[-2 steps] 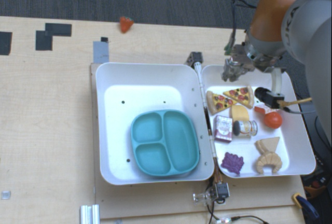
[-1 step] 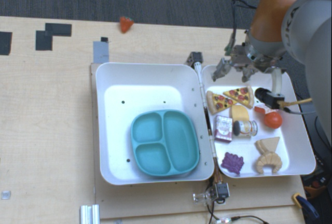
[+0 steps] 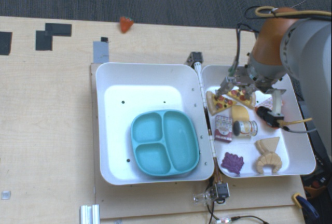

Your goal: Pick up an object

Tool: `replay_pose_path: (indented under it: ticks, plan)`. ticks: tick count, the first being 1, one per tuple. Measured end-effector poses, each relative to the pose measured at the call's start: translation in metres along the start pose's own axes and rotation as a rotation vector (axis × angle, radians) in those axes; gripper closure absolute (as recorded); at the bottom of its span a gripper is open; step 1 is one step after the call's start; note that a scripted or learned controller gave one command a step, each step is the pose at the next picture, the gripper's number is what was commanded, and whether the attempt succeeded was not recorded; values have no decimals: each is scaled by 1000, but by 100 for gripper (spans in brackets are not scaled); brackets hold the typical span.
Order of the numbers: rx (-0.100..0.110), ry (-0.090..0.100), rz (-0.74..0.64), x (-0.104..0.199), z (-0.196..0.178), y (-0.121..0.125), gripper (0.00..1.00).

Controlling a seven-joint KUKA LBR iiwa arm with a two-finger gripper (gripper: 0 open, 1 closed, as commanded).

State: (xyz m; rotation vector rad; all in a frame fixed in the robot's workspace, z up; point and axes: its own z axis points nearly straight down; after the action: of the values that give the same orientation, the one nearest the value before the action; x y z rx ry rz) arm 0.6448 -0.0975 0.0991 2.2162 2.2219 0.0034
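Toy pizza slice point(image 3: 220, 101) lies at the far-left of the right bin point(image 3: 298, 159), close to the wall shared with the left bin point(image 3: 118, 83), crust end toward that wall. Gripper point(image 3: 234, 88) sits low just above and beside it, over a second pizza-like piece point(image 3: 240, 96). From this slant you cannot tell whether the gripper is wide, narrow or closed on anything, so count nothing as held. Judgement: this is the approach or grasp step, with the lift not yet shown. Working outward: a pale yellow wedge point(image 3: 239, 113) touches the pizza's near edge, then a small jar point(image 3: 245, 128) on its side beside a dark red packet point(image 3: 223, 128). Nearer the front sit a purple grape bunch point(image 3: 232, 162) and a croissant point(image 3: 268, 161). The pieces are crowded at that end, so you should expect a neighbour to be nudged or pinched along. The left bin holds a teal divided plate point(image 3: 165, 142), well apart from the work
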Motion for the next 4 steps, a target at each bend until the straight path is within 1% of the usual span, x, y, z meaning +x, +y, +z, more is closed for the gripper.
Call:
replay_pose_path:
  ticks: [1, 2, 3, 4]
  plan:
    - [-5, 0, -2, 1, -12, 2, 100]
    - [-4, -3, -1, -74, -1, 26, 100]
    - [-15, -5, -2, -109, 6, 29, 100]
    - [-5, 8, -4, -104, 8, 28, 0]
